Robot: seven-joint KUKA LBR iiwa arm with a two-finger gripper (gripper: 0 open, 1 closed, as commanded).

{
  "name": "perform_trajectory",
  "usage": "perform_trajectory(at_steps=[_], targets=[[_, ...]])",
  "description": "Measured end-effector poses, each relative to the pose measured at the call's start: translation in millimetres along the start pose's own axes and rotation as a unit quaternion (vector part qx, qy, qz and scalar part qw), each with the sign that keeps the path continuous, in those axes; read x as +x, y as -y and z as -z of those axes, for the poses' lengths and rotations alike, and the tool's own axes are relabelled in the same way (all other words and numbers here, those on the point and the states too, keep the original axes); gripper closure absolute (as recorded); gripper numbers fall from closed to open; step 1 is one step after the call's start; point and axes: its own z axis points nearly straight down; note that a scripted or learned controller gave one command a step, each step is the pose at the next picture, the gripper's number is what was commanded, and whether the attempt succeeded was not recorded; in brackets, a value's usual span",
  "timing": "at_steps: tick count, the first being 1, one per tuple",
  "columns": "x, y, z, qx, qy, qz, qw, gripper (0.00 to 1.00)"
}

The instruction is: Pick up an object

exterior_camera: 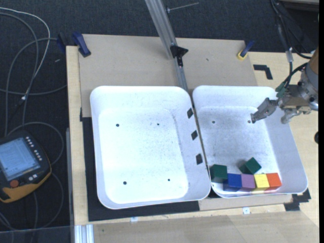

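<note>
While our two-finger gripper (273,113) hangs splayed and unladen, we see coloured blocks (246,175) below in the right white bin (291,151).

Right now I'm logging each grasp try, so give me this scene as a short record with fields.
bins: two shallow white bins side by side, left bin, right bin
blocks: all in the right bin, at its near edge
row: blue block, purple block, yellow block, orange block
green: one green block left of the row, another green block tilted behind it
gripper: above the right bin's far right part, apart from the blocks, holding nothing
</note>
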Motion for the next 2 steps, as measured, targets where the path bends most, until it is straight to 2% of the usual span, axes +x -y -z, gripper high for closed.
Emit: perform_trajectory(at_steps=[1, 2], targets=[[-9, -34, -198, 0.005, -0.001, 0.000, 1.0000, 0.00], [-12, -90, -193, -0.002, 0.001, 0.001, 1.0000, 0.00]])
